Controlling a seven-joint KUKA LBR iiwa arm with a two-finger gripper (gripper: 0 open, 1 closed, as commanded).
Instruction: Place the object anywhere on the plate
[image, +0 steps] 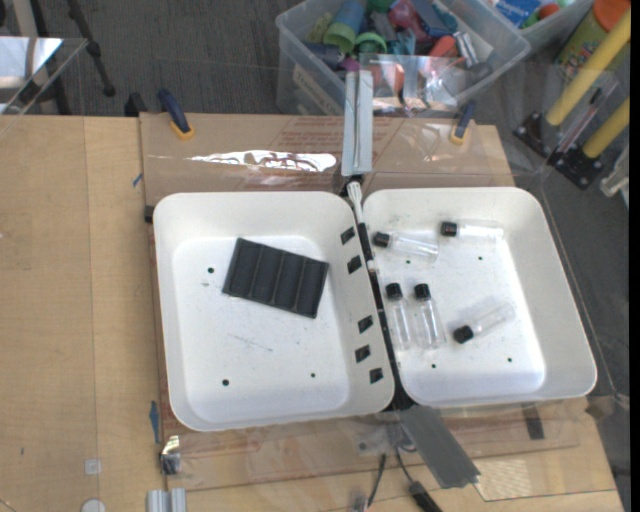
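Observation:
A dark ribbed rectangular plate (276, 277) lies flat in the left white bin (200, 390), toward its upper middle. In the right white bin (560, 370) lie several clear vials with black caps: one near the top left (405, 243), one at the top (470, 230), two side by side in the middle (413, 315), and one tilted at the lower right (482, 322). All the vials rest on the bin floor, apart from the plate.
A clear tub of colourful toys (410, 40) stands behind the bins. A metal bar (357, 120) runs up from the seam between the bins. Blue clamps (178, 115) hold the cardboard underlay. A grey bracket (440, 450) sticks out below the bins.

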